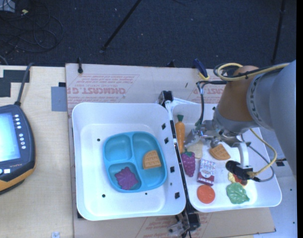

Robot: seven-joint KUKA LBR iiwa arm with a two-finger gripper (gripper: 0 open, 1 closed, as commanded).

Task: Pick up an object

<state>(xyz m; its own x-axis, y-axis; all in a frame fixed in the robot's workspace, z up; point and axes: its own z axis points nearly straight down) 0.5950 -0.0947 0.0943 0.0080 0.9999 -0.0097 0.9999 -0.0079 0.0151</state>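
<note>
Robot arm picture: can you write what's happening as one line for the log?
arm: over right bin | gripper: low by orange wedge | carrot: by divider | blue tray: left bin, two toys

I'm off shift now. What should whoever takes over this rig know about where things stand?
Gripper: low in the right bin, among the toys; nothing seen held, finger state unclear.
Right bin: carrot, purple grapes, small carton, tomato, green toy, waffle piece.
Left bin: blue tray with a tan piece and a purple piece.
Done: no pick shown. Left: grasp and lift one object.
</note>
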